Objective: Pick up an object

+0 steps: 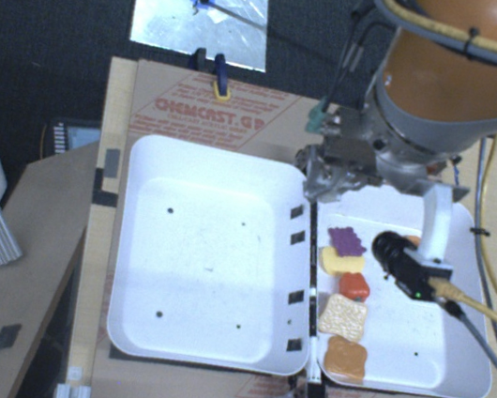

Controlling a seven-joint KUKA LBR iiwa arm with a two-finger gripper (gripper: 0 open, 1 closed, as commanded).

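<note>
Several toy food pieces lie along the left side of the right bin [447, 371]: a purple piece [347, 241], a yellow block [340, 261], a red piece [354, 285], a pale cracker [343, 317] and a brown toast-like piece [346, 358]. My gripper [328, 181] hangs over the far left corner of the right bin, close to the divider between the bins, a little beyond the purple piece. The wrist body hides its fingertips. Nothing shows held beneath it.
The left bin [139, 250] lies beside the right one, with black clips [296, 297] along the shared edge. Both bins rest on a cardboard sheet [216, 113]. A shiny metal plate [205, 4] lies beyond the bench.
</note>
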